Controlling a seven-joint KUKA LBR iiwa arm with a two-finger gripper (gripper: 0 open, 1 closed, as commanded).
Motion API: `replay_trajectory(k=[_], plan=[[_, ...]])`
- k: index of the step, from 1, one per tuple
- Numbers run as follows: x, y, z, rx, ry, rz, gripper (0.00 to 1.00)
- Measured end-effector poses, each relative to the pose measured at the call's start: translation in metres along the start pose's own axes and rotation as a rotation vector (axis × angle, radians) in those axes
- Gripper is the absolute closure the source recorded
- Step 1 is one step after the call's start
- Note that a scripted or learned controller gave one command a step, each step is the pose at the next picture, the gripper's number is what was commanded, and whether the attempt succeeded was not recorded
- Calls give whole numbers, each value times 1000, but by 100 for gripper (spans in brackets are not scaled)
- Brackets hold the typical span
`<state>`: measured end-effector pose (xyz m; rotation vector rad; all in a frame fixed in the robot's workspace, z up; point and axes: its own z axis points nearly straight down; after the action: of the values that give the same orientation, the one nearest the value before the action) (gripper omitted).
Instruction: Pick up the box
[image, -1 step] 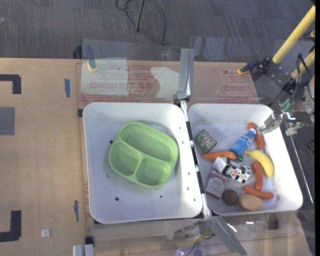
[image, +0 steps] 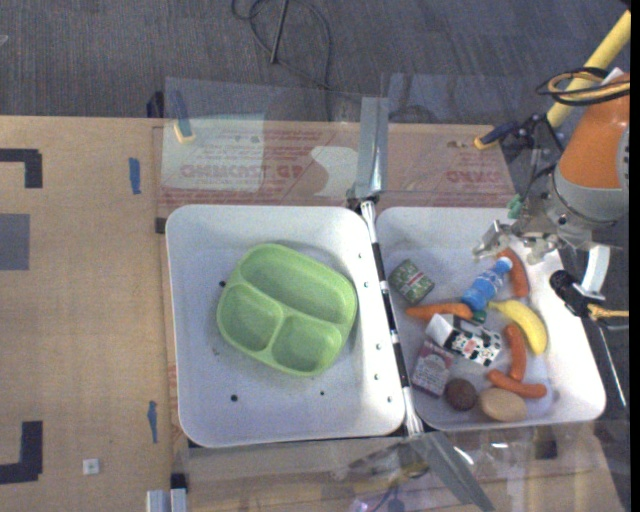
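**Clerk:** Item one: the grey arm's two-finger gripper (image: 517, 240). It is hanging over the right-hand shallow white bin (image: 585, 395), toward that bin's 1 o'clock corner. Whether it is released or clenched cannot be told, and nothing is showing in its grasp.

**Checker:** Item two, the task's thing?

**Clerk:** The small white carton with black patches (image: 469, 343), judged the likeliest box. It is lying just below the bin's centre, at about 7 o'clock from the gripper and well apart from it.

**Checker:** Neighbours crowding it?

**Clerk:** Several.
- The flat pinkish packet (image: 432, 370) is touching it at 7 o'clock.
- The orange carrot (image: 438, 311) is lying just beside it at 11 o'clock.
- The blue plastic bottle (image: 485, 285) is lying at 12 o'clock.
- The yellow banana (image: 527, 325) is sitting near at 2 o'clock.
- The round brown ball (image: 461, 393) is sitting at 6 o'clock.
- The small dark green box (image: 411, 281), another candidate, is lying apart at 10 o'clock.

**Checker:** Handling advice?

**Clerk:** The gripper is probably needing to travel toward 7 o'clock, passing above the bottle. It should then descend centred on the carton, straddling its shorter sides. That way it is not catching the packet or the carrot.

**Checker:** Left bin?

**Clerk:** It is holding a green divided plastic tray (image: 287, 309), which is not concerned.
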<state>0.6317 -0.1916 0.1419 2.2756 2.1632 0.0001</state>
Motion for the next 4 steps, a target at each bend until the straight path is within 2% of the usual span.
replay_trajectory(k=[1,2,3,4], plan=[[15,38,52,-7,1,109,0],[17,37,44,-3,-1,104,100],[24,0,-86,-4,-1,-462,100],[32,16,-91,-2,-1,60,100]])
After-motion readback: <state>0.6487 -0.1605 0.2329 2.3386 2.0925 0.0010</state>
